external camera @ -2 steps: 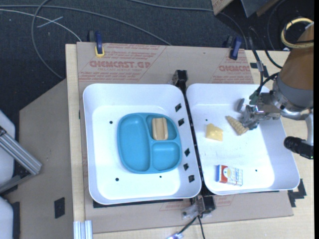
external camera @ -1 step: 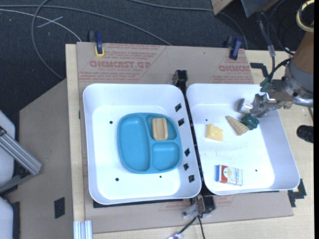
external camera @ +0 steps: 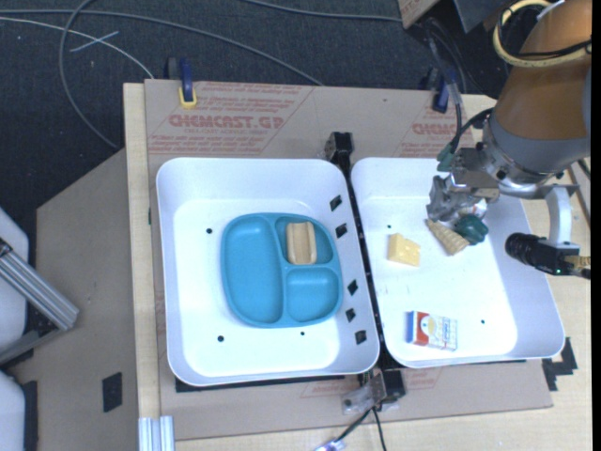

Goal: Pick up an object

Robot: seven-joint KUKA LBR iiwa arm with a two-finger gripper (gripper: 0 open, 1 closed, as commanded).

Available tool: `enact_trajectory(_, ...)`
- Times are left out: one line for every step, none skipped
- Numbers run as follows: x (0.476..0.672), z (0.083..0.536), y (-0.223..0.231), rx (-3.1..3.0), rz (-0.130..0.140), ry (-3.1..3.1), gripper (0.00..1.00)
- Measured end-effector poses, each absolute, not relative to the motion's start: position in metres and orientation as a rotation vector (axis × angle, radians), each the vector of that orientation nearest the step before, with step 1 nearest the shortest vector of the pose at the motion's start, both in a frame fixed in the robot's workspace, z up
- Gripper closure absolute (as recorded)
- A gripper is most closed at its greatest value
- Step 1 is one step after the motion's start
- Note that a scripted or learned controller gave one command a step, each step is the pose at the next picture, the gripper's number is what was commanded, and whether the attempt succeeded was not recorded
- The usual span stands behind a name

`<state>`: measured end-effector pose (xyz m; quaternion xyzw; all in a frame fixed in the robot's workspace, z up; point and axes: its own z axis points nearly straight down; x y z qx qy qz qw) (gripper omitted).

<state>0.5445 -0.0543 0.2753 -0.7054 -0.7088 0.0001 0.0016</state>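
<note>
Gripper [external camera: 456,216] sits low in the right bin [external camera: 512,341], up near its far end, right over a little clump of stuff: a tan ridged piece [external camera: 448,238] that looks like a cone or a bit of bread, and a teal thing [external camera: 472,229] touching it. The arm [external camera: 545,83] comes in from the right and hangs over that corner. Honestly can't tell if the pincer is apart or together, the wrist blocks the tips from this angle, and I can't say anything is actually held.

Other stuff in that bin: a yellow wedge of cheese [external camera: 405,250] just left of the clump, and a small red, white and blue box [external camera: 431,330] nearer the front, well apart from the rest. Left bin [external camera: 178,252] has a blue divided plate [external camera: 272,275] with a tan block [external camera: 300,242] in its top right compartment.

My read is that it's at the grab step, down on the tan piece or the teal one. Next move needs a firm close on just one of them and a straight lift, and since the two are touching, I'd guess it could easily nudge one aside or come up with nothing
</note>
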Motion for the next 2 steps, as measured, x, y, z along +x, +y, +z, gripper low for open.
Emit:
enact_trajectory(0.559, 0.272, -0.012, -2.216, -0.003, -2.227, 1.0)
enact_trajectory(0.573, 0.253, 0.043, -2.214, -0.002, -2.226, 1.0)
